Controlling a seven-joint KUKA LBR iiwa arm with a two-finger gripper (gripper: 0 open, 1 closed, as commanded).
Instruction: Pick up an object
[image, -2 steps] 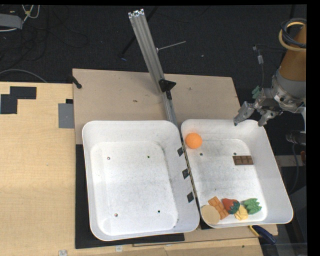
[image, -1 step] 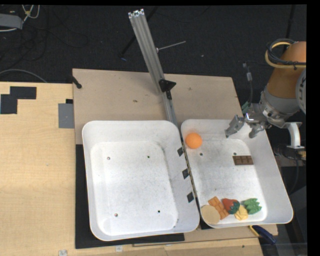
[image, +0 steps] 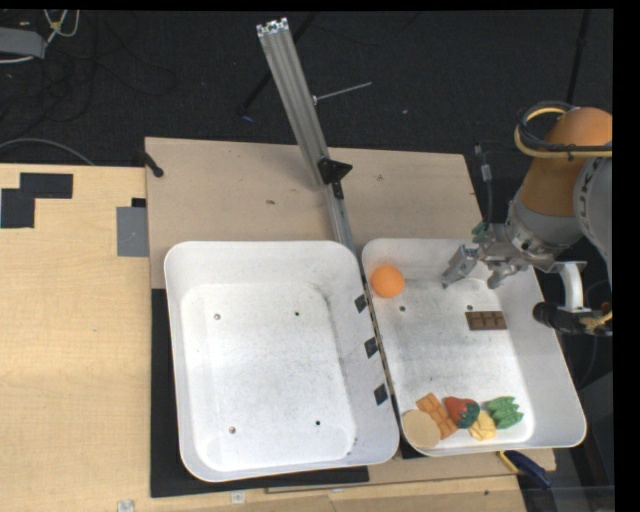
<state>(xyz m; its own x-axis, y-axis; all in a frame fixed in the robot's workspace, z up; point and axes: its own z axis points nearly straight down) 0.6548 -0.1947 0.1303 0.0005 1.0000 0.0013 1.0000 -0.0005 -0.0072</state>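
Hand (image: 477, 268): fingers spread, gripping nothing, over the right bin (image: 560, 400).
Orange ball (image: 387, 281): round, plain orange, left of the hand.
Brown block (image: 487, 320): flat, dark, segmented, just below the hand.

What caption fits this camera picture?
Robot gripper hovers open over the right bin, near an orange ball.

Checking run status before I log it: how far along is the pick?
Done: the grey arm's two-finger gripper is over the right white bin, near its far edge. In hand: nothing; the fingers look spread, with no object between them. Left: the whole grasp and lift. The round orange ball, flat brown chocolate-like bar and the heap of small coloured toy foods all lie on the bin floor.
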